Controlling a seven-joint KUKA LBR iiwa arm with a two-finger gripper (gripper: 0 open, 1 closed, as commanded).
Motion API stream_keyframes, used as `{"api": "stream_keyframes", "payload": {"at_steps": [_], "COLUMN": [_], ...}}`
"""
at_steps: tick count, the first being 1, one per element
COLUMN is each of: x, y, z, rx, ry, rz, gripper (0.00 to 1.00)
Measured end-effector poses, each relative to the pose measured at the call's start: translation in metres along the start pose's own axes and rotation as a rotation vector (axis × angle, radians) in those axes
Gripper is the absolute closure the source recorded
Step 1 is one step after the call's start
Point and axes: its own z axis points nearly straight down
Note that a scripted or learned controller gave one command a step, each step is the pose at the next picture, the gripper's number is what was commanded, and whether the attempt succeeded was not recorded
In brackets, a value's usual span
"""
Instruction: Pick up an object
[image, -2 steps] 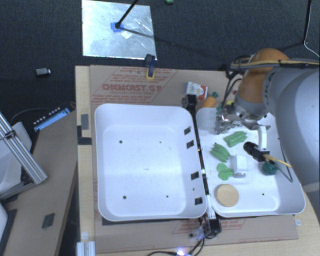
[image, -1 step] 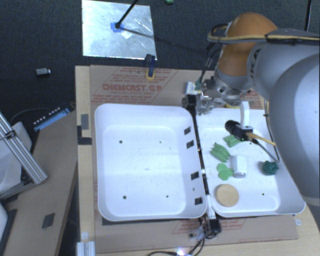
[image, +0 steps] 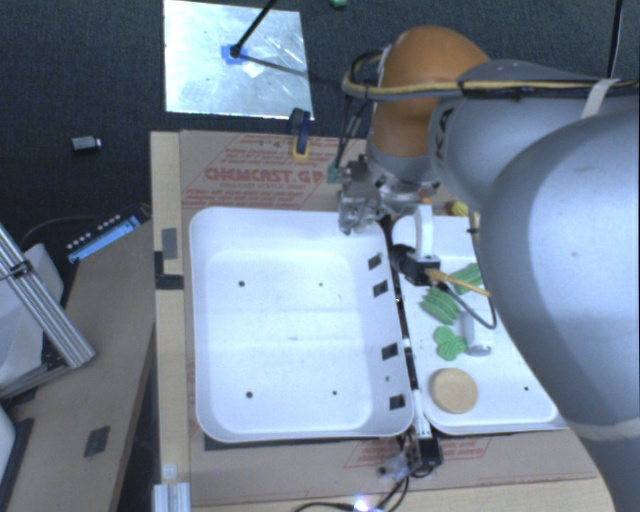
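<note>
Filling the right foreground, my grey arm (image: 560, 230) reaches over the right bin (image: 520, 405), where a tan disc (image: 453, 390) and green pieces (image: 443, 322) lie, my claw (image: 357, 213) hanging at the left bin's (image: 290, 330) far rim.

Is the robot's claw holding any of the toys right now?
I can't tell. The gripper sits at the far edge of the left bin, and nothing shows between its fingers. The tan disc lies in the right bin.

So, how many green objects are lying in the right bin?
3 can be seen in the right bin: one green piece next to the arm, one in the middle, one above the tan disc. The arm may hide more.
</note>
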Motion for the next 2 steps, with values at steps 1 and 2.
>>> {"api": "stream_keyframes", "payload": {"at_steps": [1,2], "x": [0.049,0.117], "y": [0.001,0.0], "z": [-0.008,-0.06], "rx": [0.0,-0.004], "ry": [0.0,0.003], "rz": [0.002,0.0], "gripper": [1.0,1.0]}}
